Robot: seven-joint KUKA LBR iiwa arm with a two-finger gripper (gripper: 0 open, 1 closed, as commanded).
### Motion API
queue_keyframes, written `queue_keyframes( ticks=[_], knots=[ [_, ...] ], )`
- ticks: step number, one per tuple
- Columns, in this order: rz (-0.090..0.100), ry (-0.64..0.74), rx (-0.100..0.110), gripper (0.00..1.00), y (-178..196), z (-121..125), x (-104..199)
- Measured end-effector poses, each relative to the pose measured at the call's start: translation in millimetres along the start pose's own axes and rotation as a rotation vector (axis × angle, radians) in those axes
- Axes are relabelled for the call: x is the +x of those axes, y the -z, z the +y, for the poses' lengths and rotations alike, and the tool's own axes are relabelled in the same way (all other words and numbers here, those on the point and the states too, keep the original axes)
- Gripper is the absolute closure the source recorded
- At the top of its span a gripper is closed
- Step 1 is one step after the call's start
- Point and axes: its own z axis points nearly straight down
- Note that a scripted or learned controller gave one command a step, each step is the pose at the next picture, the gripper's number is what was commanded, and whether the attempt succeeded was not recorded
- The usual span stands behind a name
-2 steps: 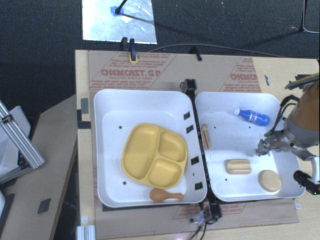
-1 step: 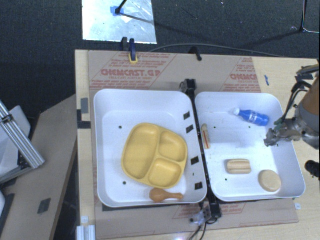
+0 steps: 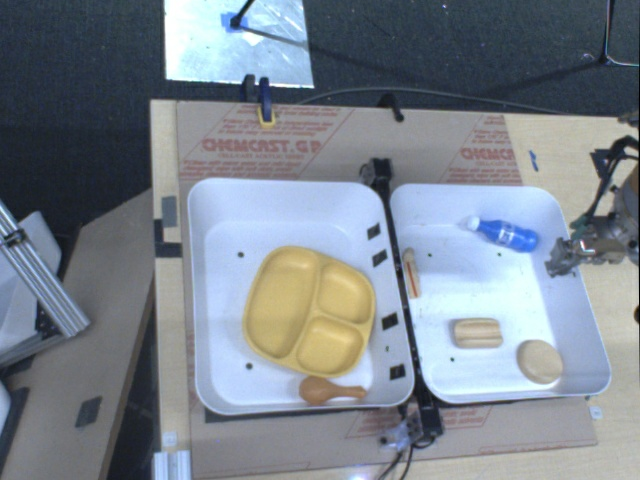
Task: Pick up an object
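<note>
We see 4 loose things in the right bin [image 3: 575,298], any of which could be the object to lift. A blue bottle [image 3: 505,233] with a white cap lies on its side near the bin's far wall, cap toward the left. A tan bread roll [image 3: 475,333] lies flat near the middle of the floor, and a round pale bun [image 3: 540,361] rests just beside it in the near right corner. A thin orange stick [image 3: 410,272] lies along the left wall, next to the divider between the 2 bins.

The gripper [image 3: 562,260] sits at the right rim of this bin, level with the bottle but apart from it. It is small and dark against the bench [image 3: 480,143], so we cannot tell how far the fingers are spread, and we see nothing between them.

In the left bin [image 3: 210,268] a yellow plate [image 3: 310,311] with 3 compartments lies tilted across the floor. A brown wooden spoon [image 3: 328,390] rests just beside its near edge, bowl to the left and handle to the right.

Beyond the bins, a blue and yellow clamp [image 3: 263,100] grips the bench's far edge, and a shiny sheet [image 3: 238,28] lies on the dark floor behind it.
</note>
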Motion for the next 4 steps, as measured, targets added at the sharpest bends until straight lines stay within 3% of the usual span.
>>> queue_keyframes(
  ticks=[1, 4],
  knots=[
    [0.002, 0.0, 0.004, 1.0, -1.3, 1.1, -0.1],
    [0.004, 0.005, 0.005, 1.0, 25.9, 31.6, 154.5]
  ],
)
